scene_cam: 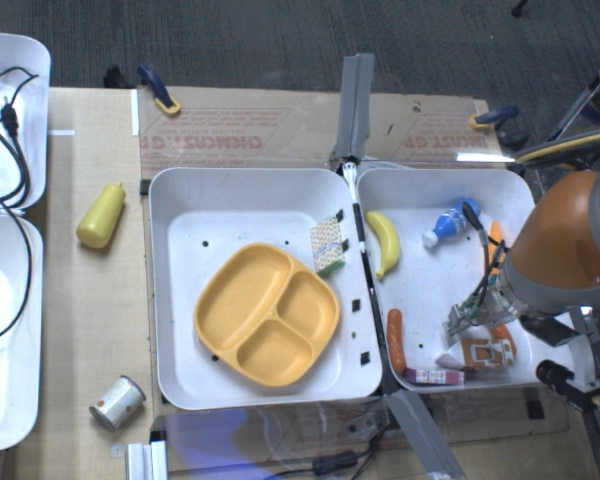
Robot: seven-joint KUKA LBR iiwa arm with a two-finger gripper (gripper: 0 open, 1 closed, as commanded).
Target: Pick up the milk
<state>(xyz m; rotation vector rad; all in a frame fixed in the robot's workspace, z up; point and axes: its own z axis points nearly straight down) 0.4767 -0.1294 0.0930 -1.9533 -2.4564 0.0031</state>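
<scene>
**Milk carton being approached at right bin's near edge**

The milk (488,352), a small orange-and-white carton, is lying near the near edge of the right bin (420,190), beside a pink packet (435,376). The gripper (472,318) is being held just above it; whether it is clenched or released cannot be told. Carton is being judged light, crushable, slick; flat sides are being favoured for grasping. Its upper part is being hidden by the arm (565,238)
</scene>
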